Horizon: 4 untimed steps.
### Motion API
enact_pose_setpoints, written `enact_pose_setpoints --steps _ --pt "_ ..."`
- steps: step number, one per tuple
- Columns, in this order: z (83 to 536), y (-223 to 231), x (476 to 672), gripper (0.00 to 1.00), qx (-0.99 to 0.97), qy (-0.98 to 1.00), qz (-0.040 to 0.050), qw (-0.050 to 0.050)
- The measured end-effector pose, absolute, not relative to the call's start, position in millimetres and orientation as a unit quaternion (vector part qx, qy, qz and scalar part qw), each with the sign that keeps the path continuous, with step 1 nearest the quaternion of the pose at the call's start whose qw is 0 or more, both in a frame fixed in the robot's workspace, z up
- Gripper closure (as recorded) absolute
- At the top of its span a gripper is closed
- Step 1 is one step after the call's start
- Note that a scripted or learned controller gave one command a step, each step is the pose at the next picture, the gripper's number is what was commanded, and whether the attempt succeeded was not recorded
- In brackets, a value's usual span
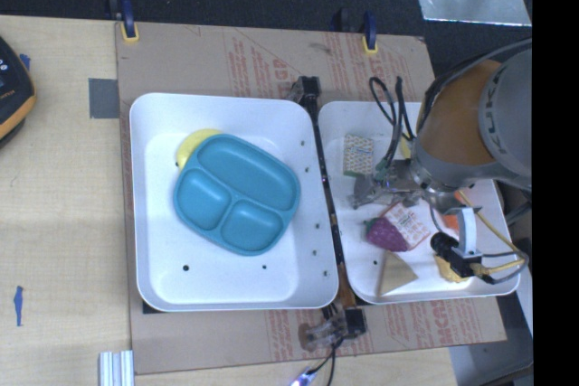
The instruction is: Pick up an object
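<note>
Arm (pixel 470 117) over right bin (pixel 362 285); jaws (pixel 384 185) near purple object (pixel 387 235), grip state unclear.

I see the arm (pixel 470 117) reaching in over the right bin (pixel 336 194), its pincer (pixel 384 185) low among the clutter there: a patterned packet (pixel 358 155), a purple object (pixel 387 235) and a tan wedge (pixel 394 274). In the left bin (pixel 154 267) a blue divided plate (pixel 237 193) lies over something yellow (pixel 194 143).
</note>
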<state>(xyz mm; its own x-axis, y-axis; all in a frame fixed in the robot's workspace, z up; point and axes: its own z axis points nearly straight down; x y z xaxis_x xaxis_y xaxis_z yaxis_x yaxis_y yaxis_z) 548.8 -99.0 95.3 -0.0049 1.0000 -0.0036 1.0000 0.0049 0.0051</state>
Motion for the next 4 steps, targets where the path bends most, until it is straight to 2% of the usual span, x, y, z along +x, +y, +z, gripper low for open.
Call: enact_pose_setpoints --steps 1,2,3,4 --pt "95 -128 495.9 0.0 0.705 0.709 0.001 0.004" --pt "95 -106 479.2 0.0 0.706 0.708 0.0014 0.006" --pt "92 -121 564.4 0.0 0.706 0.708 -0.0006 0.0" --pt "92 -92 598.9 0.0 0.706 0.709 -0.0002 -0.001"
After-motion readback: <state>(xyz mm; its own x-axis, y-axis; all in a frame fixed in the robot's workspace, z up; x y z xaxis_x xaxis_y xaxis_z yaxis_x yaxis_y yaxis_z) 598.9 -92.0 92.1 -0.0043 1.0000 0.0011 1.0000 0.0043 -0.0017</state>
